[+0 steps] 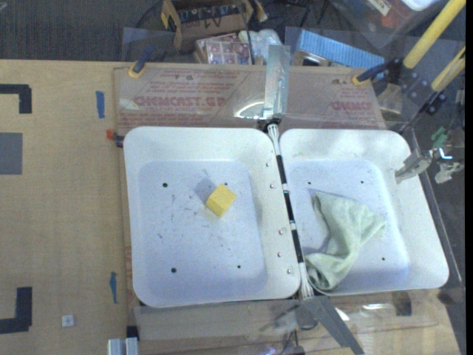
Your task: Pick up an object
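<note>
Near the middle of the smooth white left bin (148,272), a small yellow cube (220,200) is recorded; a crumpled pale-green cloth (341,239) is noted in the right bin (421,257).

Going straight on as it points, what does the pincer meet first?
Likely the floor of the right bin: the pincer at its right rim points left and down. The green cloth lies further left; depth is unclear.

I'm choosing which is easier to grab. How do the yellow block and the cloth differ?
The yellow block is small, compact and bright; the cloth is larger, pale green and crumpled. The block sits mid left bin; the cloth sprawls in the right bin. Both lie loose.
</note>
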You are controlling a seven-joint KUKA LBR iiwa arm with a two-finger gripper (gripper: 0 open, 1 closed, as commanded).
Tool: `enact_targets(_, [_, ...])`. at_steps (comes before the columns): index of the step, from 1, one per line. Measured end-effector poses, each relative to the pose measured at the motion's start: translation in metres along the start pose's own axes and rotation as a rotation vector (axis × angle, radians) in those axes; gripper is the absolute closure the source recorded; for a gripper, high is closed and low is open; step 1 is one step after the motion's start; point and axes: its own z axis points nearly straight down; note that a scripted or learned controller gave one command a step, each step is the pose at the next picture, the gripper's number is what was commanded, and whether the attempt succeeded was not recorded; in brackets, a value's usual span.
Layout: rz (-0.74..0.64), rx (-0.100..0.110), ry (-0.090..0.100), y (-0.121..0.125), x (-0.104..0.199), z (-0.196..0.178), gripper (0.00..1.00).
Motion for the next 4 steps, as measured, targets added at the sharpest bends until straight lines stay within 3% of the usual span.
enact_targets(1, [-0.453, -0.005, -0.005, -0.055, -0.01, -0.098, 0.0])
enact_targets(2, [-0.452, -0.011, -0.01, -0.054, -0.011, -0.109, 1.0])
enact_targets(3, [-0.844, -0.006, -0.007, -0.055, -0.015, -0.123, 1.0])
enact_targets(4, [-1.449, -0.004, -0.005, -0.04, -0.013, -0.049, 1.0])
